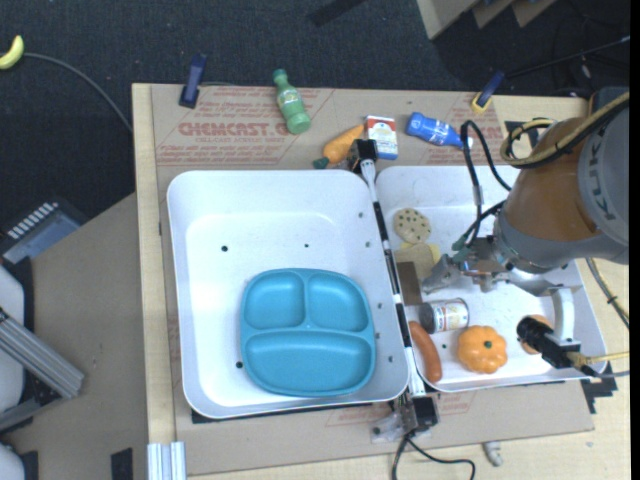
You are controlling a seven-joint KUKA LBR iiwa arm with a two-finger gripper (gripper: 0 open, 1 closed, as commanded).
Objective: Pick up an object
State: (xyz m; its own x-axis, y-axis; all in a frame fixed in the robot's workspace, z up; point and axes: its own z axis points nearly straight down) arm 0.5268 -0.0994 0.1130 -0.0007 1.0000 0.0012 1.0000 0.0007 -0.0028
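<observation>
While the jaws [452, 265] hang low in the right bin [590, 308], I cannot tell their state; just below them lie a small can [445, 316] and an orange pumpkin [481, 349].

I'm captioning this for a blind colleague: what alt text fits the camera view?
A grey and orange robot arm reaches from the right, its gripper low over the right bin, which holds a cookie, a small can, a toy pumpkin and a hot dog. The left bin holds a blue divided plate.
</observation>
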